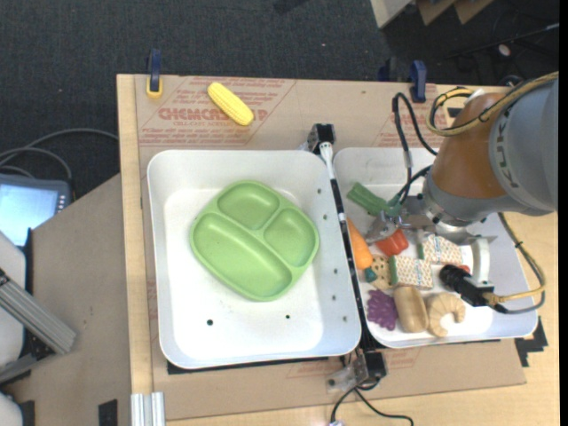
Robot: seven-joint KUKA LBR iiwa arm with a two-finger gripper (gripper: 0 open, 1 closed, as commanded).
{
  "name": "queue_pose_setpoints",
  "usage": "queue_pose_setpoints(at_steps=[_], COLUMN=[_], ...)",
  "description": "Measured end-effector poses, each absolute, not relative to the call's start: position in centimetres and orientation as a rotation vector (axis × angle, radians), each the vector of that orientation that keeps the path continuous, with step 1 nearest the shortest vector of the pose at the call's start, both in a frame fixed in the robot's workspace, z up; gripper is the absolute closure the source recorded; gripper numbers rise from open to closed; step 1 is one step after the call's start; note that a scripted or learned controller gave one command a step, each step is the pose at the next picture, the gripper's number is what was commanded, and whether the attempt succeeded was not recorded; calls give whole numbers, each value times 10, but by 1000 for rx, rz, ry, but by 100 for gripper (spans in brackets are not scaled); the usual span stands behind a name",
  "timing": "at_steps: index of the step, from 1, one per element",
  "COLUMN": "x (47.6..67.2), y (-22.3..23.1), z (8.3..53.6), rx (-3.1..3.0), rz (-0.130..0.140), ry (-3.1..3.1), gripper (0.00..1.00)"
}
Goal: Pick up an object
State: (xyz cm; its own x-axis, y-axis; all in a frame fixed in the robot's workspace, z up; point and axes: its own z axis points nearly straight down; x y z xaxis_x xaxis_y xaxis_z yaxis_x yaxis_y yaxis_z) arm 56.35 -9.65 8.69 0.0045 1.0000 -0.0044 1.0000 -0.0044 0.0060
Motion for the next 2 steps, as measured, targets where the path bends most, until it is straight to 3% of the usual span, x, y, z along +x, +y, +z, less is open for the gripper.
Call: queue_pose_setpoints(at_steps=[1, 2], x=[564, 574], y=[-95, -29], z=[96, 191], rx=[2220, 2208], rz=[4, 15], ry=[2214, 2226], gripper=[100, 100])
